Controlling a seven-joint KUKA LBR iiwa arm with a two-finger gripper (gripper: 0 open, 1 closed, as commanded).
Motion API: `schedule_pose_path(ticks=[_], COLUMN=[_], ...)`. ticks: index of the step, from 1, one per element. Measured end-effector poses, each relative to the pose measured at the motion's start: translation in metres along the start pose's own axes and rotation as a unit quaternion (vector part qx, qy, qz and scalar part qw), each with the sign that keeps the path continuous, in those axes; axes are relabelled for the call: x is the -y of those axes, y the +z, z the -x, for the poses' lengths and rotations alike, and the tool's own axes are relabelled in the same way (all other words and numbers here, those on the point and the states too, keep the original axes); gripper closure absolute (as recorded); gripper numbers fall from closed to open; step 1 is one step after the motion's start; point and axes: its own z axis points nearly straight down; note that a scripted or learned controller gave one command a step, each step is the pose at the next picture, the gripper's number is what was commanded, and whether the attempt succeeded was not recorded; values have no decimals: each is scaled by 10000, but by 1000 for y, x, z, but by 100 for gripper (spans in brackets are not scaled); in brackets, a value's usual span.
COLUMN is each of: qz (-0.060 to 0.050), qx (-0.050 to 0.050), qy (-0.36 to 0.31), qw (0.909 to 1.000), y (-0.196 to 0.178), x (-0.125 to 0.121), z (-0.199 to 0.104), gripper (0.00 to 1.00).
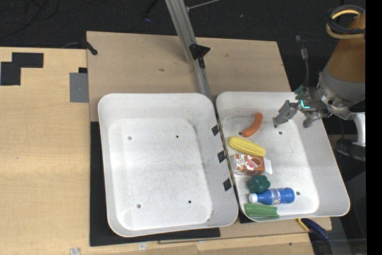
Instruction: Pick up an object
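Gripper (296, 114) poised over the upper right of the right bin (322, 158), fingers spread apart with nothing between them, apparently ready for a descent. Pickable things crowded along that bin's left wall, well apart from the gripper: sausage (252, 125) nearest, then corn cob (246, 146), red packet (248, 163), dark green lump (259, 183), blue bottle (273, 196) and green pod (261, 211) at the lower edge. Left bin (158, 164) alongside. No object chosen yet, by the look of it.

White bins (158, 128) evenly lit from above; soft shadows cast; background left dark; slight softness noted throughout.
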Motion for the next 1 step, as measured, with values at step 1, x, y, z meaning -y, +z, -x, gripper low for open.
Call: schedule_pose_path(ticks=[1], qz=[-19], qx=[-4], qy=[-15], qw=[10000], y=[45], x=[-4], z=[-6], gripper=[0])
